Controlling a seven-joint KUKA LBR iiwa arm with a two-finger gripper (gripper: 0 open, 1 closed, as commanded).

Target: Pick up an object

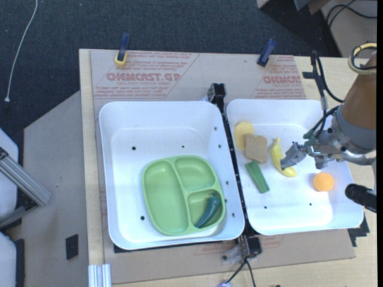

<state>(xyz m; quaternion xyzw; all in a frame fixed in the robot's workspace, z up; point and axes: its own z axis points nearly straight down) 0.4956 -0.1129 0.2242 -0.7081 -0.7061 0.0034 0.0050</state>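
The right bin (299, 217) holds several objects. A yellow banana (279, 158) lies near its middle, with a brown bread slice (256, 148) and a yellow round piece (243, 130) to its left. A green stick (258, 177) lies below the bread, and an orange ball (324, 182) sits toward the right wall. My gripper (294, 156) reaches in from the right and hangs right beside the banana's right edge, over its lower end. Nothing is visibly held.
The left bin (119, 130) bears a green divided plate (170, 196) with a dark green pepper (208, 210) in its lower right compartment. Black clips (216, 92) join the bins at the middle. The arm's cables (320, 94) run along the right bin's far right corner.
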